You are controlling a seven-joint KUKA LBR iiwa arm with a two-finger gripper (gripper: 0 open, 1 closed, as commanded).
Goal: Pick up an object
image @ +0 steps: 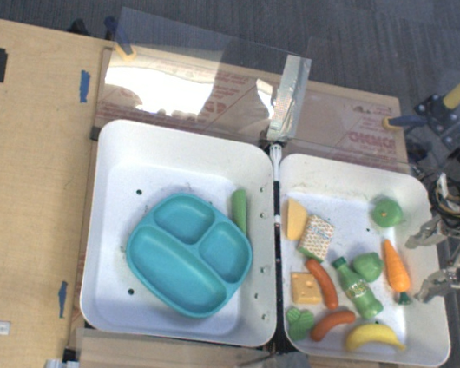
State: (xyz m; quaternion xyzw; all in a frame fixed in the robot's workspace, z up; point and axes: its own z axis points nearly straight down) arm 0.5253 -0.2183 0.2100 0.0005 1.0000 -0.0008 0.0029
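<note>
Side by side on the bench: left bin [120,159] and right bin [343,190], walls touching down the middle. Inside the left one, a teal divided plate [187,255], tilted, with a green cucumber [239,209] just beside its upper right rim. Crowded into the right one, toy food: a yellow banana [375,338] at the near wall, a green bottle [357,289] lying slantwise, an orange carrot [395,264] toward the right wall, a red sausage [323,279] near the middle, a green apple [386,212] at the far corner, a cheese wedge [295,220] against the dividing wall. Over the right wall of that bin, the gripper [426,262], jaws spread apart and holding nothing, just beside the carrot. Probably the approach stage, nothing lifted yet. Best to go for the carrot, nearest and with a slim body. Turn the wrist so the jaws straddle it across its width, not along it. Descend straight, low enough to close below its rounded top. Keep clear of the bin wall on the outer side and of the bottle's end on the inner side. Close slowly, since smooth tapered plastic likely squirts toward the thin end. Lift vertically and check before travelling.
</note>
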